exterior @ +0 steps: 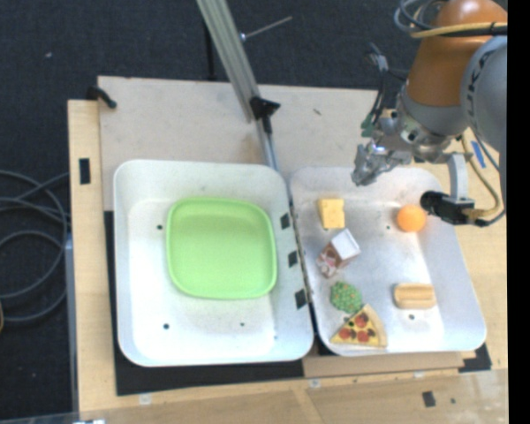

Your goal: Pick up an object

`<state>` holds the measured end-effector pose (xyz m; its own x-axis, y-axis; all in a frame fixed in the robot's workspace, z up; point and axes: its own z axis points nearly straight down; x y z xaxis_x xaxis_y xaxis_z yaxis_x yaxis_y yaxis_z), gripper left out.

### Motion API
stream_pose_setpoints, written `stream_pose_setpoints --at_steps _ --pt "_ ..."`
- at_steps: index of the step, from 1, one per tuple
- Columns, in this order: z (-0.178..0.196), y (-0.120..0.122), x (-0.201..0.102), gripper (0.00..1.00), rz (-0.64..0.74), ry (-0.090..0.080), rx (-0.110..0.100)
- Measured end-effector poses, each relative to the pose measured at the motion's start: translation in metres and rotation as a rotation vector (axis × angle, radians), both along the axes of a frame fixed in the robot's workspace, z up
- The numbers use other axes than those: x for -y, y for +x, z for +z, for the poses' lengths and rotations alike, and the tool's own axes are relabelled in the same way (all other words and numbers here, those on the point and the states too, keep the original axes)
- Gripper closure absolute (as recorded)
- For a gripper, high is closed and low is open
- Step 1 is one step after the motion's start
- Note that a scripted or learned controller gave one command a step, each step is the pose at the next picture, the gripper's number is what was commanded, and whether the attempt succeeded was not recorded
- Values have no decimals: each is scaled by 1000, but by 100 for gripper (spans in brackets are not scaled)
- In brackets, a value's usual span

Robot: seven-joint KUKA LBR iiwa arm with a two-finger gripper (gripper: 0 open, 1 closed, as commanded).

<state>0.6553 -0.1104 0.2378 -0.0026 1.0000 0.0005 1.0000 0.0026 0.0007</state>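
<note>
Gripper hung over right bin's back rim, carrying nothing; finger state indiscernible; cheese block nearest, orange ball beside; likely staging a descent.

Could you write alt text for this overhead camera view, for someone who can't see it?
A grey and orange robot arm's end effector hovers over the far edge of the right white bin, which holds toy food including a pizza slice and an orange ball. The left bin holds a green plate.

Bench bears two white bins side by side.
</note>
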Motion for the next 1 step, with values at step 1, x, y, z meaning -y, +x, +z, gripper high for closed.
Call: stream_pose_setpoints --at_steps 1 --pt "-7 -14 -50 100 0 0 0"
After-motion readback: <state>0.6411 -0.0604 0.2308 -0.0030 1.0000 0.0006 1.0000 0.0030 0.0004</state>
